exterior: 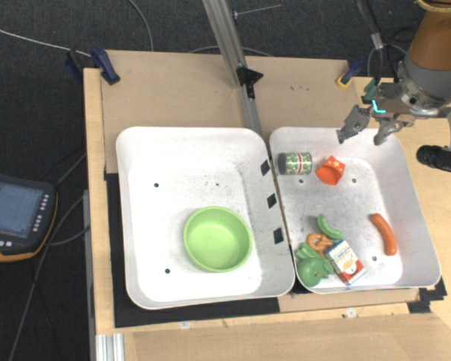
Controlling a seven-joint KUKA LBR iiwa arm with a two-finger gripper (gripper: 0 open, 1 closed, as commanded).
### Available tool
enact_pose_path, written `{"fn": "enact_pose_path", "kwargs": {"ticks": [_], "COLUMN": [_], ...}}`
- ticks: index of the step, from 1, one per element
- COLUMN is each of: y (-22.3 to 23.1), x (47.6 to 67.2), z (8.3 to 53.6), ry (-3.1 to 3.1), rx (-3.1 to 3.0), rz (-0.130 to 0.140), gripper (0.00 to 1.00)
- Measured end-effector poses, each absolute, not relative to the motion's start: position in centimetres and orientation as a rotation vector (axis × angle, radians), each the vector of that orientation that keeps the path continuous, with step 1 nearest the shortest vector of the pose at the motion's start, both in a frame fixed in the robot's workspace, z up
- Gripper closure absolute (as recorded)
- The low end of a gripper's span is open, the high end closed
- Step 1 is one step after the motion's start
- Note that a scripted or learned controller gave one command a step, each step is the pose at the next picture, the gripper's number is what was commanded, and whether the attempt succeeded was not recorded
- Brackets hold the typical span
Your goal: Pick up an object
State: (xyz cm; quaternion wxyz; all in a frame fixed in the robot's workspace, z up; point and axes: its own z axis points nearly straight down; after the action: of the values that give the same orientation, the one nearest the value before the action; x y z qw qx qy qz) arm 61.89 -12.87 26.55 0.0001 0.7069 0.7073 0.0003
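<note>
Fingers (368,130) spread, empty, above right bin (406,194)

I see a lime green bowl (217,238) in 1 white bin (139,164), and an orange sausage (384,233) in the other white bin (410,201).

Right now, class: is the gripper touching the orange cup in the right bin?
Apart. The camera view shows the gripper open over the right bin's far edge, with bare white floor between its fingers and the orange cup.
</note>
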Motion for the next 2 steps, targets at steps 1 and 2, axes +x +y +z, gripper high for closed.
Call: {"fn": "enact_pose_path", "kwargs": {"ticks": [1, 2], "y": [-12.9, -13.1], "x": [61.9, 61.1], "z": [26.5, 22.1], "ry": [2.222, 2.223], "rx": [2.221, 2.223], "rz": [0.001, -0.003], "gripper": [0.0, 0.0]}}
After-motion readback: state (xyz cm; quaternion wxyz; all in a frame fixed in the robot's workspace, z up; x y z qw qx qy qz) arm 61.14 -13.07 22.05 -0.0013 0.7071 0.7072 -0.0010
